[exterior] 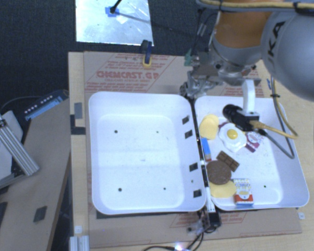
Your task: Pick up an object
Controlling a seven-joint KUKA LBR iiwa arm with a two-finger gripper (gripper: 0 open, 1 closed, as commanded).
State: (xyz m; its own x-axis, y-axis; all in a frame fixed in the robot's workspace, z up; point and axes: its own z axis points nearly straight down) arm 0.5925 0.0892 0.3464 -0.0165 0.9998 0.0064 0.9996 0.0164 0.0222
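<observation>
a: in the camera view, where is the pincer (194,90)?
b: above the far edge where the two bins meet. if it is released or clenched, i cannot tell.
a: and the objects?
b: in the right bin (288,166): a fried egg (232,135), a brown cookie (217,172), a small carton (243,192).

Bright, even overhead light, glare on the foil sheet (114,13), soft grainy focus throughout
</observation>
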